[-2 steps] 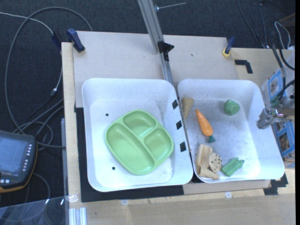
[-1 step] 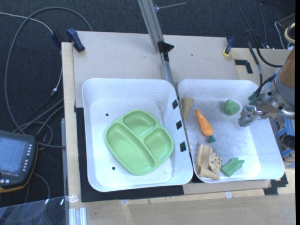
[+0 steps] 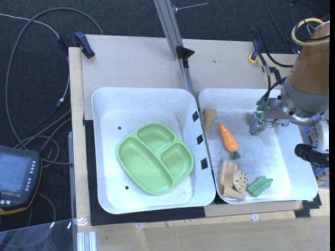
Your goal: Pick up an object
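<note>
My gripper hangs over the right bin, near its upper right part, above bare floor. An orange toy carrot with a green tip lies to its left, about a hand's width away. A beige cone-shaped piece rests by the bin's left wall. Near the front edge sit a pale wooden block, a holed cheese-like piece and a green toy. Nothing shows in the gripper's grasp.
The left bin holds a light green divided plate. A metal rail runs down between the bins from the top. Black clips line the divide. Cables lie on the dark floor at left.
</note>
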Action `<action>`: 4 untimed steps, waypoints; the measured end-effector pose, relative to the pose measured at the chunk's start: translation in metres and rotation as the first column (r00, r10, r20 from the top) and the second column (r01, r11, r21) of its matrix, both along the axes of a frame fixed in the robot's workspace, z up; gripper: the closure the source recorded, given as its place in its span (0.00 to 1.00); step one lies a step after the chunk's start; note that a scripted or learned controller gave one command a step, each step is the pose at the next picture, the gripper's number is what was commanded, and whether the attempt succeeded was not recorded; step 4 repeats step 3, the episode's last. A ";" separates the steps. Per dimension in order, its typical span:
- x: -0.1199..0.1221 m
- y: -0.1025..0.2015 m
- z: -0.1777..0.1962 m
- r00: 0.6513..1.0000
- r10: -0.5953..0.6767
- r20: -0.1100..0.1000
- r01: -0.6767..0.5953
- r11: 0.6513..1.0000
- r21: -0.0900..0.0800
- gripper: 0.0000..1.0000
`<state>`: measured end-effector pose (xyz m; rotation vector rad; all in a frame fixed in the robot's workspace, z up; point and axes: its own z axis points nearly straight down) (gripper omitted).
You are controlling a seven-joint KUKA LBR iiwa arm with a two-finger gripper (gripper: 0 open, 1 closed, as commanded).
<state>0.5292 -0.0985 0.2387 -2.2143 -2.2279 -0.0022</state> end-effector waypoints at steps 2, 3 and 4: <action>0.036 0.102 0.015 1.000 0.002 0.002 -0.002 1.000 0.001 1.00; 0.068 0.153 0.014 1.000 0.001 0.002 -0.001 1.000 0.001 1.00; 0.068 0.153 0.014 1.000 0.001 0.002 -0.001 1.000 0.001 1.00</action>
